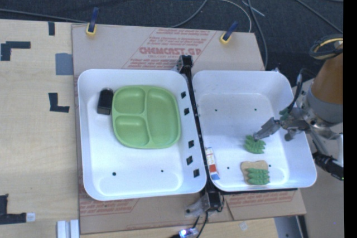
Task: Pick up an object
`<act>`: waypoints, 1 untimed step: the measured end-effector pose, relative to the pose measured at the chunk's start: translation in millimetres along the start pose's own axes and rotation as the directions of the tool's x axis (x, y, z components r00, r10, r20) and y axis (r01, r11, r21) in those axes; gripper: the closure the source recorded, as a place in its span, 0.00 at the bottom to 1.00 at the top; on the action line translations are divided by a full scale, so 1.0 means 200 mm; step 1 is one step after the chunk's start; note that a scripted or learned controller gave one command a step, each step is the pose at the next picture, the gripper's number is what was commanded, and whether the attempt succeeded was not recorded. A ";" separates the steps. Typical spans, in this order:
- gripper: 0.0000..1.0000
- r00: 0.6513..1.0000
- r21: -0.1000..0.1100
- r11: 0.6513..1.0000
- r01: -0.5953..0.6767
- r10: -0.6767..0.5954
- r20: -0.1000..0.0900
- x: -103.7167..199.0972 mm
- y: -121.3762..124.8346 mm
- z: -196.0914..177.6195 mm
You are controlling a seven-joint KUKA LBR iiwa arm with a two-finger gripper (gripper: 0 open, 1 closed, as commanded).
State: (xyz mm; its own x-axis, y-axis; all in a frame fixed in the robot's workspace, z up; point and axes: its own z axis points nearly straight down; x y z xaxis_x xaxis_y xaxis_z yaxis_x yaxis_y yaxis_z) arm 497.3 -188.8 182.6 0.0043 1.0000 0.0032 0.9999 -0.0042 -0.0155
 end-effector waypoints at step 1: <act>0.00 1.000 -0.013 1.000 0.005 -0.005 0.003 0.00 0.02 -0.04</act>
State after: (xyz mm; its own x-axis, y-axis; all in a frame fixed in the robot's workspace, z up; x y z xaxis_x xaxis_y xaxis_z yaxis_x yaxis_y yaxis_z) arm 500.8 -188.2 190.0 -0.0005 1.0000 0.0002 1.0000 0.0005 -0.0021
